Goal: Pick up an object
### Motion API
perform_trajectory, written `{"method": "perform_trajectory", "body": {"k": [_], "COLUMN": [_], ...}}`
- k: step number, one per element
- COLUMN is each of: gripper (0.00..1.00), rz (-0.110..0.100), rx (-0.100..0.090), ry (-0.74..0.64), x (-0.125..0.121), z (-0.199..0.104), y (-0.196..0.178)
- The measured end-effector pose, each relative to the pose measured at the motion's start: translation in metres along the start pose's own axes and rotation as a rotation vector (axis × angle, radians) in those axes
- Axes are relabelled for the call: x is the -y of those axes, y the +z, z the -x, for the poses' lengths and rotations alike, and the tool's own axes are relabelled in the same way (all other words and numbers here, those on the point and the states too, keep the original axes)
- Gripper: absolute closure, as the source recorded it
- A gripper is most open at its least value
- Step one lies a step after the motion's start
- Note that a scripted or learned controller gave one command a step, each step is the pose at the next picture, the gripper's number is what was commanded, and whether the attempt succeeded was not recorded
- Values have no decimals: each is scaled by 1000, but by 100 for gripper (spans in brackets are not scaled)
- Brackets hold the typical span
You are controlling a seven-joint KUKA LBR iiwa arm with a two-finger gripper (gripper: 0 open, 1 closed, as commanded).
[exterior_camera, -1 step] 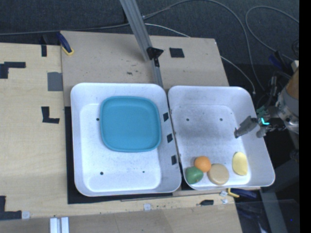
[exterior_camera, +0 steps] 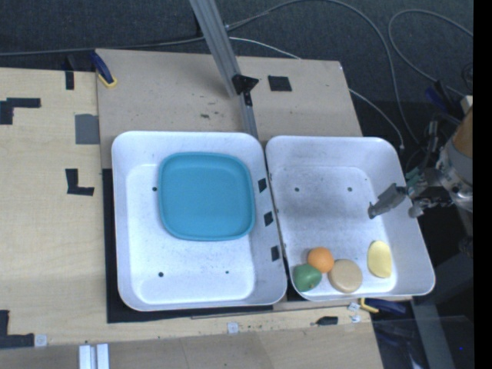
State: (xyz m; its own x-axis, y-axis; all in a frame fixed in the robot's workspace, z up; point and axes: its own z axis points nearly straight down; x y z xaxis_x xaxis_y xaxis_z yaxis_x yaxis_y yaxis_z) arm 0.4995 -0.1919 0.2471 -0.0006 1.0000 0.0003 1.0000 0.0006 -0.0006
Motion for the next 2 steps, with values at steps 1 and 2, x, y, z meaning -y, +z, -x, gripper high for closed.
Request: {"method": "perform_trajectory", "body": {"k": [1, 2], "gripper": [0, 0], "rz": [-3, -3], "rx": [0, -1], "ry": [0, 0], "x": [1, 1], "z": [10, 0], "y": [52, 100]}}
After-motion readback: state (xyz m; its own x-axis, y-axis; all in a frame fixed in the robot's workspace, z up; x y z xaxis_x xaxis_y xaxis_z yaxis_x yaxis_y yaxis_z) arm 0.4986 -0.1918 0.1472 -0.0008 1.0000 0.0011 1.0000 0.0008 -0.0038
